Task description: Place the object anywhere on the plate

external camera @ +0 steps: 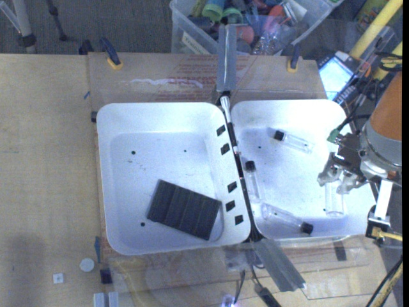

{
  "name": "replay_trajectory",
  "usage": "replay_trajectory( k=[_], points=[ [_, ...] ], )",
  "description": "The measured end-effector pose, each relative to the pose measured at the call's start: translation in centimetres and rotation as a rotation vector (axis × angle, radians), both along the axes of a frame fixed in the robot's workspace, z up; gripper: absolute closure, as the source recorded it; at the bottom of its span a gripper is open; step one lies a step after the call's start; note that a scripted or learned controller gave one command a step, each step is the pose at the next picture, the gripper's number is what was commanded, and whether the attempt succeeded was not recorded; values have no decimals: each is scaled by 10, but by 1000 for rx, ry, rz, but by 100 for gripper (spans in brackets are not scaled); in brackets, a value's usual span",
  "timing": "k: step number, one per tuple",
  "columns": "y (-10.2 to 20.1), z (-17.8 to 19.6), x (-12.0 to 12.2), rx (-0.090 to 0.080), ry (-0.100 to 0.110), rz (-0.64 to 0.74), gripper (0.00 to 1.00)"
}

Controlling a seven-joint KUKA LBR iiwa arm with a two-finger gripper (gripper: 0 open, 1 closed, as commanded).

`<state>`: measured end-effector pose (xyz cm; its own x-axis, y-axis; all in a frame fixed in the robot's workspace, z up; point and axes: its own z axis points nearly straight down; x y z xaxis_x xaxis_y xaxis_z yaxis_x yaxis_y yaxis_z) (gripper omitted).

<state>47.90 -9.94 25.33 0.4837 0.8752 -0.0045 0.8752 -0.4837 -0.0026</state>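
Bright overhead light glares off the right bin [300,117], washing out its far wall; the frame is soft and slightly blurred.

My bench [45,171] is pale wood, running wide to the left under bright, even light from above. Past its far edge lies a grey carpeted floor [115,11], with a white stand leg [19,18] at the far left. Behind the bench sits a clear plastic tub [255,8] heaped with colourful toys. At the far right a yellow tube [377,21] leans, and a lit blue screen [335,75] glows just beside the bench. Two orange-handled clamps [112,56] grip a brown board [166,78] along the bench's far edge.
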Motion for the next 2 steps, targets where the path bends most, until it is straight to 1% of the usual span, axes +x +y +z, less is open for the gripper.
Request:
replay_trajectory(
  k=[1, 2],
  points=[
    [53, -70, 69, 4, -1, 217, 100],
    [136, -65, 100, 3, -2, 193, 100]
  ],
)
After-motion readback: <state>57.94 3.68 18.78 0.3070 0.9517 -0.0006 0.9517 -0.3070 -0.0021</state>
